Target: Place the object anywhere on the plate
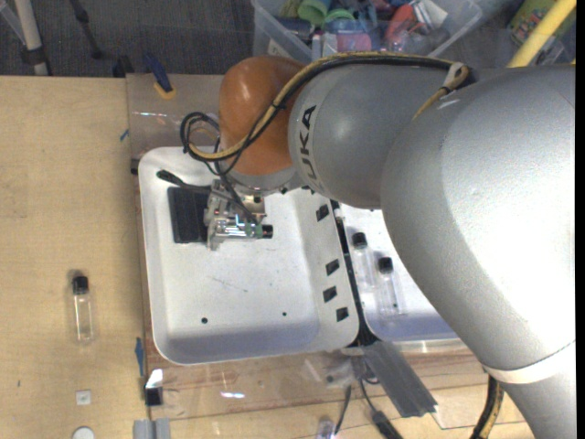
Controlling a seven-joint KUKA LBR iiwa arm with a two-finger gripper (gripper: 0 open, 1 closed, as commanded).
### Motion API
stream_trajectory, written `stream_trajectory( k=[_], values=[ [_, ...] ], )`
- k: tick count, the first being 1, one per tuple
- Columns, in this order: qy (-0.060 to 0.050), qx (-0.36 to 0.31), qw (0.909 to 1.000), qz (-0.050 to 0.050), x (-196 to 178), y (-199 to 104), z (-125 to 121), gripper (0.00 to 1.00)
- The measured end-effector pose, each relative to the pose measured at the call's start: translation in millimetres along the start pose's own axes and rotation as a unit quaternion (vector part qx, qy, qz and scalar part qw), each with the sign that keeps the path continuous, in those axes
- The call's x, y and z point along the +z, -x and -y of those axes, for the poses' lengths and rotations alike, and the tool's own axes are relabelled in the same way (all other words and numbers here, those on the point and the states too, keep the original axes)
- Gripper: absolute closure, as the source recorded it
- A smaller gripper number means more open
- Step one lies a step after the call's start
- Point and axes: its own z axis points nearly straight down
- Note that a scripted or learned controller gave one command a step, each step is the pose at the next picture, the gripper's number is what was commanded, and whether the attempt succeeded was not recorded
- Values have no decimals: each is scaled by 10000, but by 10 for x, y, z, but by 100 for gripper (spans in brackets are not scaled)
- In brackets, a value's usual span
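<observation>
**Slanted overhead view of the worktop (55,181) and its two white bins.** The end effector (239,225) hung low in the upper left part of the left bin (238,332), close to its floor. Whether it was open or closed, or had hold of anything, could not be told, because the wrist of the arm (439,172) overlay it.

The object to be placed could not be fixed with certainty. It was judged to be one of the clear, black-capped vials. One vial (358,250) and a second vial (388,289) lay near each other in the right bin (411,323), just beside the dividing wall (326,240) and apart from the end effector. A third vial (82,307) lay on the worktop, left of both bins. Each appeared as a slender transparent tube with a small dark cap, smooth and probably prone to rolling.

The step in hand appeared to be a descent to grasp. It would best be made straight down, centred across the tube's barrel, with gentle closure. Lifting should wait until the hold proved secure, and the lift should clear the bin wall.
</observation>
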Motion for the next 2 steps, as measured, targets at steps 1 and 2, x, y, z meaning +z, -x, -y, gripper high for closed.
stream_trajectory(
  k=[1,2],
  values=[
    [-31,716,9974,-55,-1098,157,-132,100],
    [-41,1199,9928,-69,-873,147,-121,100]
  ],
)
